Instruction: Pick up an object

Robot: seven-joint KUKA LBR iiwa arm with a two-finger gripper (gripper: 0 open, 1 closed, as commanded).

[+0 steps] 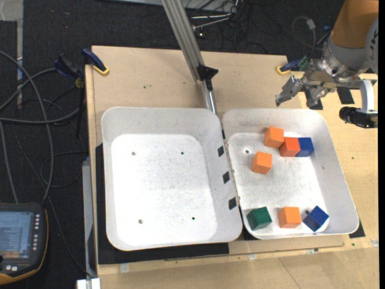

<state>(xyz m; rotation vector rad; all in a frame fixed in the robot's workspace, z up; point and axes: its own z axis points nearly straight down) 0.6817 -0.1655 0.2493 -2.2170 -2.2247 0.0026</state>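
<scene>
**Camera view: arm poised above the right bin's far rim, blocks untouched**

Camera view looks down at a slant on a tan wooden bench (156, 77) bearing two shallow white bins. The arm (355, 23) comes in at the upper right, its orange band and grey wrist leaning down toward the bench. The gripper (299, 95) hangs just beyond the far rim of the right bin (337, 179), over bare bench board rather than over the bin floor. Its two dark fingers stand spread apart, with nothing between them.

Taking the right bin as landmark: in its far part sit an orange block (274, 136), a red-orange block (290, 146) touching a blue block (305, 146) on its right, and a second orange block (261, 162) a little nearer the middle. Along its near rim stand a green block (260, 217), another orange block (289, 217) and a blue block tilted on the rim's slope (315, 218), the last two just beside each other. All lie well apart from the gripper.

To the left of the right bin, touching it along the shared edge, lies the left bin (120, 131), its floor speckled. Beyond the right bin's far left corner a grey metal strut (183, 29) slants up across the bench. Yellow-tipped clamps (96, 62) grip the bench's far edge. Further left of the bins, black floor carries loose cables (36, 95), and a teach pendant (21, 242) rests at the near left.
</scene>
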